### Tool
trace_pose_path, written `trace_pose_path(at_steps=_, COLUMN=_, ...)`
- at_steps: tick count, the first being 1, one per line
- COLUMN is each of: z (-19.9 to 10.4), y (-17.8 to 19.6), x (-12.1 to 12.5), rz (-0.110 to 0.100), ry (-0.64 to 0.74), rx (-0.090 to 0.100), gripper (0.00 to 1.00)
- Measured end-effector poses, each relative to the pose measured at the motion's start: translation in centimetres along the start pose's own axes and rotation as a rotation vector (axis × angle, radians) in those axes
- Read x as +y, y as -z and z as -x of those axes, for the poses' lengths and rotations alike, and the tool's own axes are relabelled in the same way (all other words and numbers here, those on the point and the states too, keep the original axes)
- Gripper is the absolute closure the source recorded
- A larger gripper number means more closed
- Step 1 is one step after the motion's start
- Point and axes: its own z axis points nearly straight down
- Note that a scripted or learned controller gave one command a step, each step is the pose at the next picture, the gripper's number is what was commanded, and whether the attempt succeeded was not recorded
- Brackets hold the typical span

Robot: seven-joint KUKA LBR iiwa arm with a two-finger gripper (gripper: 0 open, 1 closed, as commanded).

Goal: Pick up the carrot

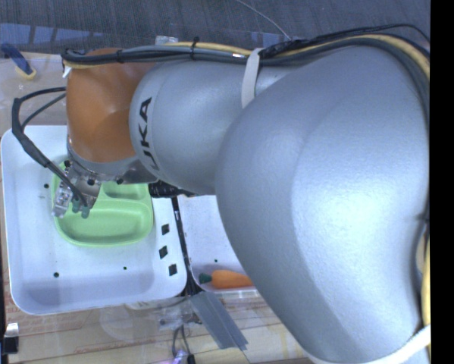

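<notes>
The carrot (228, 280), orange with a green stub at its left end, lies in the right bin near its front left corner, partly hidden under the arm. My gripper (73, 202) hangs over the left bin, above the left edge of a light green tray (113, 222). The carrot is far to the right of the gripper. The fingertips are small and blurred against the tray.
The grey arm with its orange band (98, 112) covers most of the right bin and the back of the left bin (29, 279). Black cables loop off the wrist at the left. A divider wall (183, 256) separates the two bins.
</notes>
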Motion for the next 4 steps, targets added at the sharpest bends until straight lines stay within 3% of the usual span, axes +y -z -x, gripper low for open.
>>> trace_pose_path(at_steps=2, z=0.0, y=2.1, x=0.3, rz=0.000, ry=0.016, rx=-0.004, gripper=1.00)
trace_pose_path(at_steps=3, z=-4.5, y=-9.2, x=-1.8, rz=0.003, ry=0.069, rx=-0.002, gripper=1.00)
trace_pose_path(at_steps=4, z=-4.4, y=-8.2, x=-1.8, rz=0.002, ry=0.074, rx=-0.002, gripper=1.00)
